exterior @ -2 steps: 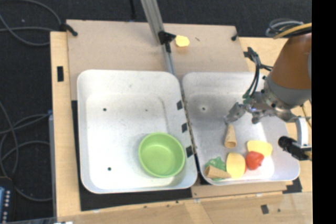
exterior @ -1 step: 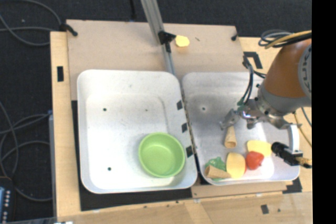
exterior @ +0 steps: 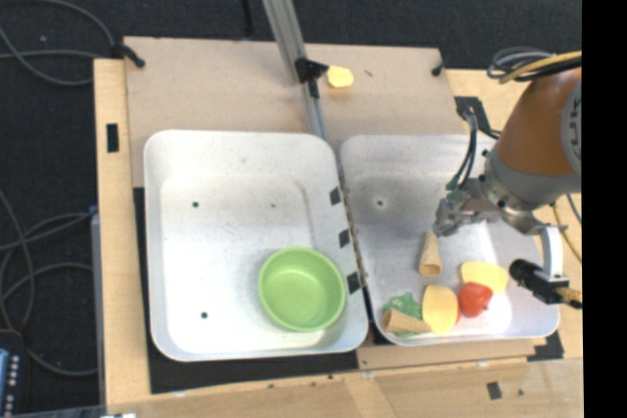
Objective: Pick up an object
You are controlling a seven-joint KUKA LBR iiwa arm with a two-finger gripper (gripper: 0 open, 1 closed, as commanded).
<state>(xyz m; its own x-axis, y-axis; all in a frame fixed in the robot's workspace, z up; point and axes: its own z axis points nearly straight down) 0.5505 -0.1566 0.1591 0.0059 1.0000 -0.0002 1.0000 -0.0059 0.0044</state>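
In the right bin (exterior: 392, 171) lie a tan cone-shaped piece (exterior: 430, 255), a yellow block (exterior: 485, 275), a red round piece (exterior: 474, 299), a yellow-orange piece (exterior: 441, 307) and a small green and tan piece (exterior: 403, 313), all near the front. My gripper (exterior: 448, 218) hangs just above the upper end of the tan cone, at the end of the grey and orange arm (exterior: 534, 147) that comes in from the right. The left bin (exterior: 196, 210) holds a green bowl (exterior: 302, 288) at its front right.
A slanted metal post (exterior: 279, 5) rises from the bench behind the bins. A small yellow object (exterior: 340, 76) lies on the bench board beside the post's base. Cables run on the dark floor at the left. A black-tipped part (exterior: 539, 277) sticks out by the right bin's edge.
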